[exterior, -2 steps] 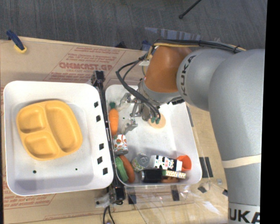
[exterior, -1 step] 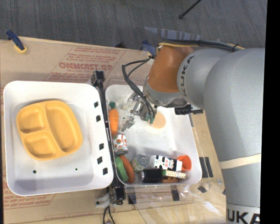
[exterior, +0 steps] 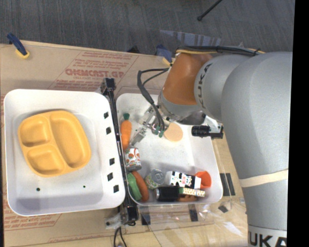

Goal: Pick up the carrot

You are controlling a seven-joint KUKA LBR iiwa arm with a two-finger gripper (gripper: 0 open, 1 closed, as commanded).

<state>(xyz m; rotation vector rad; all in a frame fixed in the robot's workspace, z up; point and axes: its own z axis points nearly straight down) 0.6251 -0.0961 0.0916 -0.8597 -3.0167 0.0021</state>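
The carrot (exterior: 125, 134), orange with a green top, lies lengthwise against the left wall of the right bin (exterior: 210, 153). My gripper (exterior: 145, 130) hangs low over that bin, just right of the carrot, pointing down and to the left. Its fingers (exterior: 137, 136) stand open with nothing between them, and the near fingertip is a short way from the carrot's side. The grey arm with its orange band (exterior: 184, 81) covers the bin's back right part.
A peach disc (exterior: 174, 132) lies right of the gripper. A small printed can (exterior: 133, 157), a second orange-and-green vegetable (exterior: 137, 185), a silver can (exterior: 155, 177), a black-and-white box (exterior: 183, 180) and an orange cup (exterior: 203, 178) crowd the front. The left bin (exterior: 20, 197) holds a yellow divided plate (exterior: 53, 142).
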